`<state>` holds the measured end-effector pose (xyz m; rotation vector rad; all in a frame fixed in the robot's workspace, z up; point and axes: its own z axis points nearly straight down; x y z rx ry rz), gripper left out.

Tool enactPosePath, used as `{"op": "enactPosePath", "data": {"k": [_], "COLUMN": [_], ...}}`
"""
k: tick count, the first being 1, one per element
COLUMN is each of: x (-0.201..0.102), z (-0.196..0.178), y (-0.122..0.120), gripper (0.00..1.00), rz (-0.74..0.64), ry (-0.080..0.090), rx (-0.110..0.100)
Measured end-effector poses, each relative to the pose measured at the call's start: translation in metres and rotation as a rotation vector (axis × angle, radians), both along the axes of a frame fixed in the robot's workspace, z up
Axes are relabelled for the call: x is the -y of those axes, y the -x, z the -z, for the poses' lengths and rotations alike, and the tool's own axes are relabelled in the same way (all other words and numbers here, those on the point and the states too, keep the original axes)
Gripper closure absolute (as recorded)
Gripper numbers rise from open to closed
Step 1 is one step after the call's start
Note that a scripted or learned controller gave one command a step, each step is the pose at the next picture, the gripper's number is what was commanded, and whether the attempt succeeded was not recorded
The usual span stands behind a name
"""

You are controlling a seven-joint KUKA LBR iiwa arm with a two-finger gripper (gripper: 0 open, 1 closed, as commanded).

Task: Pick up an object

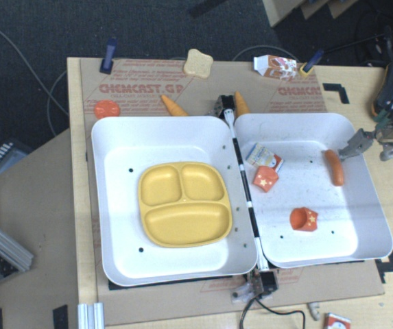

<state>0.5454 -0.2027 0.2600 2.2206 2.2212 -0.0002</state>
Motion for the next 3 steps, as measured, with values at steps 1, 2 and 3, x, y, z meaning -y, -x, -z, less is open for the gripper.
{"op": "enactPosePath", "data": {"k": [1,2,3], "x": [-0.052,-0.067,-0.073], "z": [0.111,0.176,0.176], "y": [-0.026,0.012,0.049], "gripper": [0.0,0.0,0.0], "rz": [-0.001,0.001,0.001], "ry": [-0.003,-0.001,-0.002], "rx": [-0.004,-0.002,-0.003]}}
